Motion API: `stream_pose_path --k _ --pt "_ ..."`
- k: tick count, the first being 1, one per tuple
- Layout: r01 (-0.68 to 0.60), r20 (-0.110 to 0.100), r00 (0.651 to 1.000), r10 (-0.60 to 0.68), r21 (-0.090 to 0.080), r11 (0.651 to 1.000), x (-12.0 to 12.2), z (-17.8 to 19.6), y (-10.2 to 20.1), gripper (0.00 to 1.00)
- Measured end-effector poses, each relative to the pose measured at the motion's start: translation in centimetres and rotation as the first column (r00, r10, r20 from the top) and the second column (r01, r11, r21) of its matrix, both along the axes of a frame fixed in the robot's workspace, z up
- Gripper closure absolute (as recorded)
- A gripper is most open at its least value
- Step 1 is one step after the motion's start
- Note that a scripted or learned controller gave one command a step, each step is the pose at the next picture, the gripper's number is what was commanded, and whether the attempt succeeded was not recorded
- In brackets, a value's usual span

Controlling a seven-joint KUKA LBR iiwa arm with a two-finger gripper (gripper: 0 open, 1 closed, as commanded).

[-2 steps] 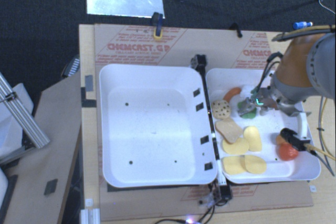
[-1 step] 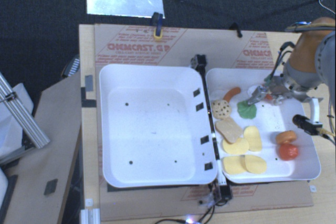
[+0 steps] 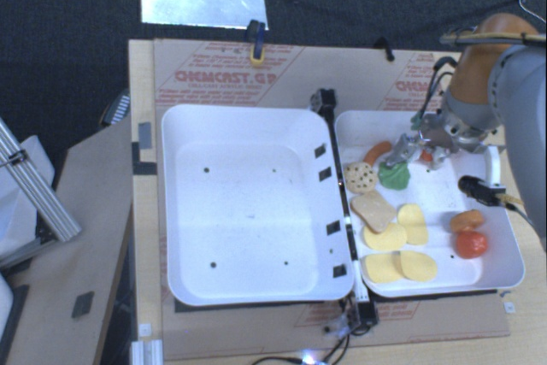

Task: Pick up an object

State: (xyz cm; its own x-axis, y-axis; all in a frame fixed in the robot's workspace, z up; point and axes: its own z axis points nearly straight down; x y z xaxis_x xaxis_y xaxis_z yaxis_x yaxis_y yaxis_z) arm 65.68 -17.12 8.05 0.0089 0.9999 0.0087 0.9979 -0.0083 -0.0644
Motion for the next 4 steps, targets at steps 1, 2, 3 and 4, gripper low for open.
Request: stream_pose_path --k 1,2,3,4 --pt "-0.001 0.005 1.000 0.001 -0.003 1.000 -0.1 0.9 -0.2 1.00" --pt "-0.004 0.003 1.000 0.004 -0.003 1.000 -0.1 2.0 -0.2 1.00" --pt "-0.011 0.064 0.998 0.011 -0.008 1.000 -5.6 0.4 4.5 1.00" --pt "-0.009 0.069 0.998 0.010 -0.012 1.000 -5.3 0.5 4.2 0.00"
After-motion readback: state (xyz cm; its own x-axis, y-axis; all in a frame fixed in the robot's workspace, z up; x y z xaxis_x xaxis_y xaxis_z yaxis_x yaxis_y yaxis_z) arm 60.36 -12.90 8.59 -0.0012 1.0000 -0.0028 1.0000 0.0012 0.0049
